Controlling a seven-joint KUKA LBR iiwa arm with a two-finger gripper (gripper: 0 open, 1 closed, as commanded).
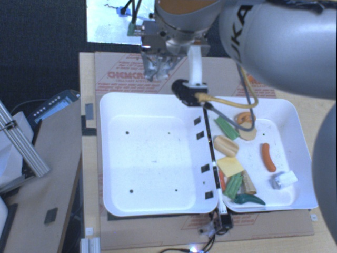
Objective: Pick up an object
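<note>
Looming closest to the lens is the grey arm (284,41), its bulk sweeping in over the far right corner of the bench. Its gripper (158,67) hangs beyond the far rim of the left bin (113,141), over the cardboard sheet (121,73) under both bins; I cannot tell how it is set, since it is a blur of metal from here.

All the pickable things sit in the right bin (295,120), crowded against its left wall: a green pod (226,128), a tan bread-like block (226,145), a yellow wedge (230,166), a green bundle (234,185) and a dark teal pepper shape (248,199) at the near edge. Further right lie a pretzel (244,118), a red sausage (268,157) running far-to-near, and a small white block (283,179).

So the coming move, I'd judge, turns on travel rightward and toward the near side, from the gripper across the dividing rims.
</note>
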